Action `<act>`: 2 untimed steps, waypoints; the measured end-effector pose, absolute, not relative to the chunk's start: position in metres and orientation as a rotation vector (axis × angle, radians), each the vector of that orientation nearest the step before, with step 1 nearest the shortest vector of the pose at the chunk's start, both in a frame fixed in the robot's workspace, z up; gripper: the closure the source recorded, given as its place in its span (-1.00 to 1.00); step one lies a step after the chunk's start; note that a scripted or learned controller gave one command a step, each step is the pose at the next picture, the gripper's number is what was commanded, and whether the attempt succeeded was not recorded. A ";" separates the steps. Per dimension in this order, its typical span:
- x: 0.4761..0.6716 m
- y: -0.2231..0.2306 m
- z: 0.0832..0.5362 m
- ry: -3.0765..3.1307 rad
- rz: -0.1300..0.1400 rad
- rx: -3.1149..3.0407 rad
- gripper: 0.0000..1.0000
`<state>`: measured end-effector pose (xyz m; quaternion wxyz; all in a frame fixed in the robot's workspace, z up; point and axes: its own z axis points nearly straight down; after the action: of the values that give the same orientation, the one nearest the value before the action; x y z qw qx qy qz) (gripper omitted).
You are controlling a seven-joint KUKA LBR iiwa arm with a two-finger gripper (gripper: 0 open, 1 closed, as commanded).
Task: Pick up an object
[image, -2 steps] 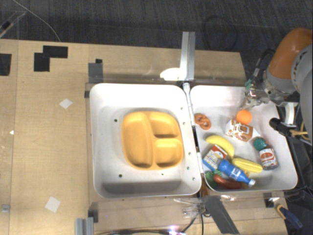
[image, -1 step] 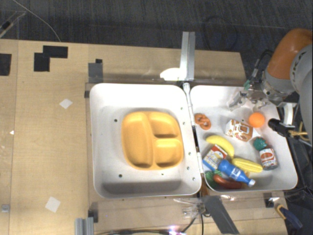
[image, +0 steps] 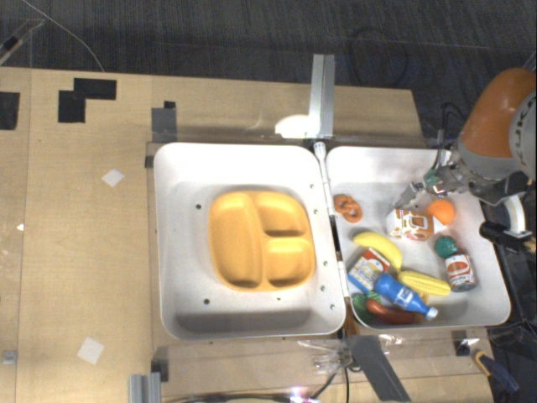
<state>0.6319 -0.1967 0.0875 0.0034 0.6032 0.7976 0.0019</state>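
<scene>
Wooden worktop (image: 75,250) with two shallow white bins side by side. Left bin (image: 180,225): yellow divided tray (image: 258,239) at centre. Right bin (image: 369,170): pretzel (image: 347,207), white carton (image: 409,223), orange ball (image: 441,212), two bananas (image: 379,248), blue bottle (image: 401,295), red-labelled bottle (image: 455,264) (clustered toward the near half). Tool (image: 424,185) positioned low over the right bin's far side, just beside carton and ball; finger state cannot be told, nothing visibly gripped
</scene>
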 end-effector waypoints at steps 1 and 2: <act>0.635 -0.197 0.102 2.494 0.013 1.884 1.00; 0.635 -0.197 0.101 2.495 0.012 1.885 -1.00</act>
<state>0.6346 -0.1968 0.1010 0.0075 0.6028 0.7979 0.0039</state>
